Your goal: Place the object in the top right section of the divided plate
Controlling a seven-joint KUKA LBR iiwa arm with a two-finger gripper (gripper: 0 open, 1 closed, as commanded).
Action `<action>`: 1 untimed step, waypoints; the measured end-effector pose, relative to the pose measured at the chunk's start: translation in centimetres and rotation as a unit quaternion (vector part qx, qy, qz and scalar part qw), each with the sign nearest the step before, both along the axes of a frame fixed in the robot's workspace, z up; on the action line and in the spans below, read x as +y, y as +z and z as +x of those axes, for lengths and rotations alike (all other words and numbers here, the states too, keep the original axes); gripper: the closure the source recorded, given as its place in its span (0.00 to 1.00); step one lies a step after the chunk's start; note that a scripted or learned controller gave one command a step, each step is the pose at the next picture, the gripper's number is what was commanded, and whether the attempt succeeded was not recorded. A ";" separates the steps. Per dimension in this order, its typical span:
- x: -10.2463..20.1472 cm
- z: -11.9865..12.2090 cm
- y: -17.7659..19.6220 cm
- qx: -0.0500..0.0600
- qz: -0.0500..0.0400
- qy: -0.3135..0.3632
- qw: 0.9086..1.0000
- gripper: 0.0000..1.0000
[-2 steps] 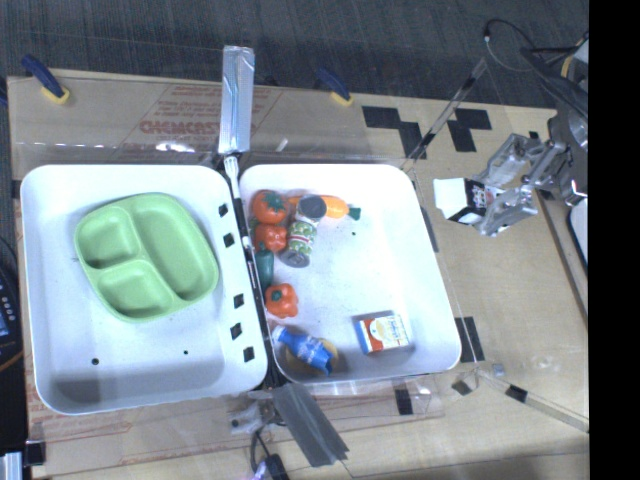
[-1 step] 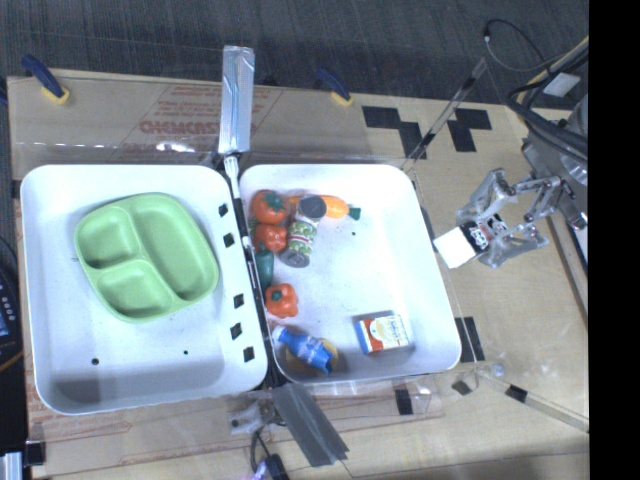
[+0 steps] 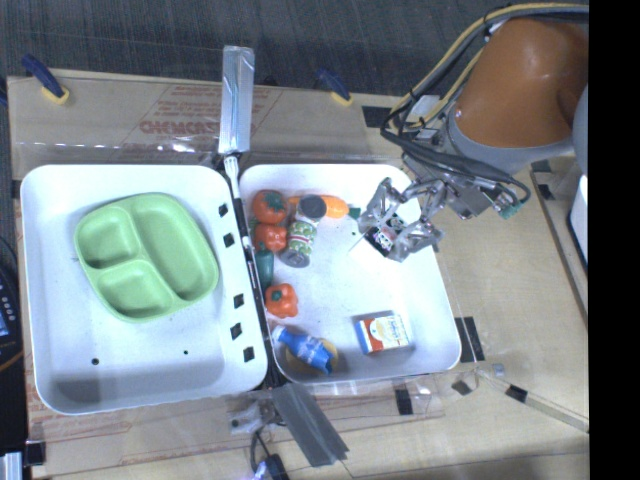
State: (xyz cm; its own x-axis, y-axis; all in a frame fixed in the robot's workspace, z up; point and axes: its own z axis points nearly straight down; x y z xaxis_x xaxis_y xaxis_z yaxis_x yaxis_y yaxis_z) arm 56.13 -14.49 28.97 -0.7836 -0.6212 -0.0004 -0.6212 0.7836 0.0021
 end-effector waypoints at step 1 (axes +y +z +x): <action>-3.6 -6.6 8.8 -0.003 -0.003 -0.006 1.000 1.00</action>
